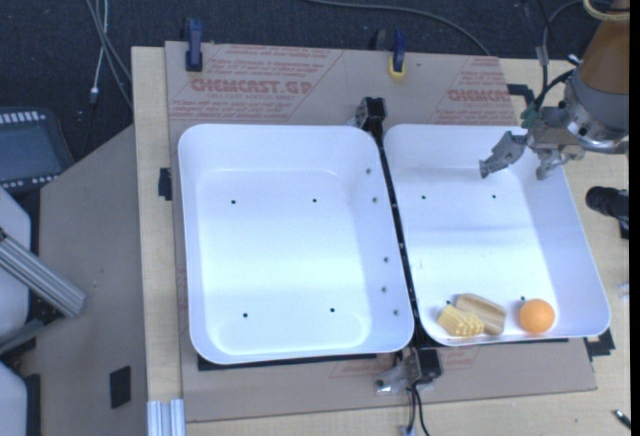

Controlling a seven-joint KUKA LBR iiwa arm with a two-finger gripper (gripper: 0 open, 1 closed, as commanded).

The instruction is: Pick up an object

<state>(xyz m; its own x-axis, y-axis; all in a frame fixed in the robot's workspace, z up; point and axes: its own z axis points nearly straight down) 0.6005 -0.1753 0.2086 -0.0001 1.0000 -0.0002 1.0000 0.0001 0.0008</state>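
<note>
the gripper (522,156) hangs with fingers spread and bare at the right bin's (470,224) one o'clock; the orange ball (537,315) at five o'clock looks light, smooth, likely to roll—pinch across its middle.

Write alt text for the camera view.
The arm's open hand hovers over the far end of the right bin, holding nothing; an orange ball, a corn cob and a tan roll lie at its near edge.
</note>
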